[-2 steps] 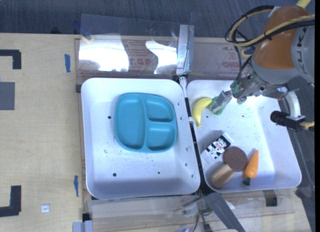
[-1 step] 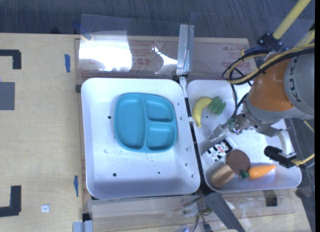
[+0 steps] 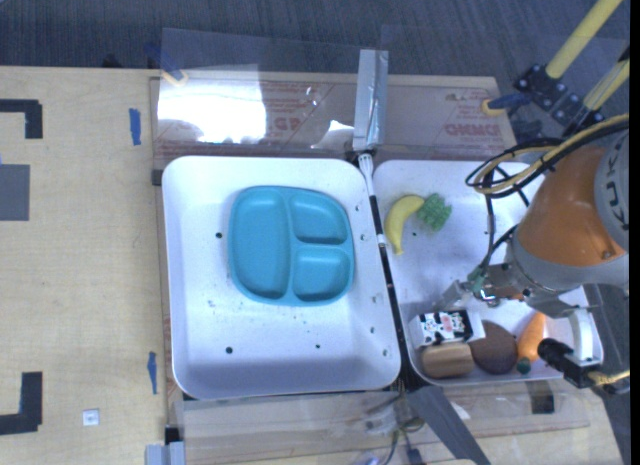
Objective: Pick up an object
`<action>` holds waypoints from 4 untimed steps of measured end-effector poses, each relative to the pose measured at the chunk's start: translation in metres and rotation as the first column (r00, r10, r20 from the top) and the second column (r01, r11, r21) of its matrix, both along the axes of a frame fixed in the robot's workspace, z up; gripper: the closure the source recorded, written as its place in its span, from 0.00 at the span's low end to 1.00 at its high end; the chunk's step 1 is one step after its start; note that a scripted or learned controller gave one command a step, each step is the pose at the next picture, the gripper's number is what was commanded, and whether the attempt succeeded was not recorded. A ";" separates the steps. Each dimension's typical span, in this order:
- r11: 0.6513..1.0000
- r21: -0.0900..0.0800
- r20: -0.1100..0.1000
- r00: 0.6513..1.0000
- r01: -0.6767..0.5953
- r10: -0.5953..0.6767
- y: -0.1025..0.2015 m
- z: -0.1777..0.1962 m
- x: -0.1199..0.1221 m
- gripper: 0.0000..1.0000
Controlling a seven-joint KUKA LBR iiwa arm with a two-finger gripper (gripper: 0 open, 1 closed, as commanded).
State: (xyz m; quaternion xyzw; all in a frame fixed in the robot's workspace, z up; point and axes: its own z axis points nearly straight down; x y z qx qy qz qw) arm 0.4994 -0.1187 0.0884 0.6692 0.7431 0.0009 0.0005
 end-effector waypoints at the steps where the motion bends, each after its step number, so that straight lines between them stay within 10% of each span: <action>1: 0.947 -0.001 0.001 0.947 0.321 -0.321 -0.049 0.029 0.040 0.00; 3: 0.997 -0.002 0.006 0.997 -0.080 0.080 -0.081 -0.001 -0.017 0.00; 4: 0.997 -0.005 0.012 0.997 -0.078 0.078 -0.082 0.011 -0.015 1.00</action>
